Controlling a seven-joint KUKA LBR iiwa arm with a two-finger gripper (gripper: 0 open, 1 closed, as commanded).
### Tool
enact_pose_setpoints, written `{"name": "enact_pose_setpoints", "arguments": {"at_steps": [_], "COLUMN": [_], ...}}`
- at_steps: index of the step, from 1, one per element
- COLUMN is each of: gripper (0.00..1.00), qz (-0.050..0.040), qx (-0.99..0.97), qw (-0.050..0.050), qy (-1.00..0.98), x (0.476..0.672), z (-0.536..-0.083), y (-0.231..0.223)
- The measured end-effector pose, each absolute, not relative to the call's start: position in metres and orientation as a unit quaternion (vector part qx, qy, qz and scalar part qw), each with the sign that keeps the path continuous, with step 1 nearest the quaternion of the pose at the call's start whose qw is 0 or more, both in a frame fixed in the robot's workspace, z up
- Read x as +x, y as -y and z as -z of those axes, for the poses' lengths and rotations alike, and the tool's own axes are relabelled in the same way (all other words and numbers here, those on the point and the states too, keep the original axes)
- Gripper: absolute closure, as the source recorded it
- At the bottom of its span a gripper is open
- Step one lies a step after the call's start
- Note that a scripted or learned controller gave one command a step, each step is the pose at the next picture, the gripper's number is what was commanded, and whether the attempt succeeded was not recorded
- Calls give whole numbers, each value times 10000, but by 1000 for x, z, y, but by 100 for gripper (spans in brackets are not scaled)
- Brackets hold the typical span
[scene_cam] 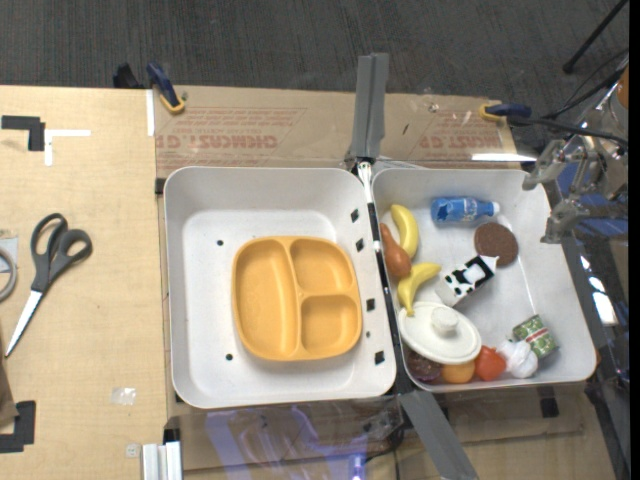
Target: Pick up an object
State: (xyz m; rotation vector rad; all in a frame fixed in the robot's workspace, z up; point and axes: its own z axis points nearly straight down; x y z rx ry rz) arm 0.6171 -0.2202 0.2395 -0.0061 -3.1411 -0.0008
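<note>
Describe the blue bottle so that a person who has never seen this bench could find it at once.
Look in the right bin, the crowded one. Near its far wall lies a small blue bottle on its side, above the brown disc and right of the bananas. It is the one blue object there.

Orange divided plate; white bins, yellow bananas; blue bottle, brown disc, black-and-white cow-patterned carton

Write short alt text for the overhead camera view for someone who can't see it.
Two white bins sit side by side: the left bin holds a yellow divided plate, and the right bin holds bananas, a blue bottle and other small toys. Scissors lie on the bench at left.
</note>
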Motion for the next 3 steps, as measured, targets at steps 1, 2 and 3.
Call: {"name": "enact_pose_setpoints", "arguments": {"at_steps": [1, 2, 3], "gripper": [0, 0, 0], "qz": [-15, -4, 4], "qx": [1051, 546, -676], "qw": [-51, -29, -1], "qy": [9945, 9985, 9977], "x": [616, 661, 660], "z": [-96, -124, -90], "y": [221, 221, 131]}}
